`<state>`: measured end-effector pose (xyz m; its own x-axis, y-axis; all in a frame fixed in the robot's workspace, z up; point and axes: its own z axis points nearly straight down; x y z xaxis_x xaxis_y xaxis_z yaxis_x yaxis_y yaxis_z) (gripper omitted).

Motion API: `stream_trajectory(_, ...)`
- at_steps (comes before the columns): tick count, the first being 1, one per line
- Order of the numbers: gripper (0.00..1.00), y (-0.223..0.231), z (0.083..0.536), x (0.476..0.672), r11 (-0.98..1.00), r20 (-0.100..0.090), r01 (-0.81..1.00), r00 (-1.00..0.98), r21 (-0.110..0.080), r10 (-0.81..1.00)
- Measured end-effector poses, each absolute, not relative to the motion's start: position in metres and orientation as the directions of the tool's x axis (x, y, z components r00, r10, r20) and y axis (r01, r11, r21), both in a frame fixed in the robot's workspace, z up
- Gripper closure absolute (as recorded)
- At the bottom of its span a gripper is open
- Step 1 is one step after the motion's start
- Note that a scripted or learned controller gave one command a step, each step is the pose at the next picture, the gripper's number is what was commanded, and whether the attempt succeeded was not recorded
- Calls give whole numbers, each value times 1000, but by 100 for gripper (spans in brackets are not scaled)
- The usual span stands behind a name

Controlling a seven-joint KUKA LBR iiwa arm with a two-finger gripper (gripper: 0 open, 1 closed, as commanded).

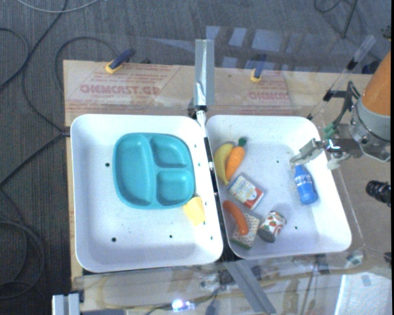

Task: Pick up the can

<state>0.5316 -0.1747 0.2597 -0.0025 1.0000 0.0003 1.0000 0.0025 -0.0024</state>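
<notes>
My jaws (313, 151), slightly parted and empty, hang just above the blue bottle (305, 186); dropping here risks grabbing it, since the can (272, 226) lies well off down-left.

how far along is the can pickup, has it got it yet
Not yet. Done: the arm has reached into the right bin, with the tool at the bin's upper right, just above the blue bottle. In hand: nothing visible. Left: the can lies on its side near the front of the bin beside the snack packet, so moving over, grasping and lifting all remain.
</notes>
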Motion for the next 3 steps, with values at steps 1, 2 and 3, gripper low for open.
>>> stream_trajectory(1, 0, -124, 113, 490, 37, 2, 999, -37, -2, 999)
stream_trajectory(2, 0, -121, 95, 494, 422, -12, 906, -422, 27, 907)
stream_trajectory(3, 0, -130, 90, 549, 247, -5, 969, -247, 11, 969)
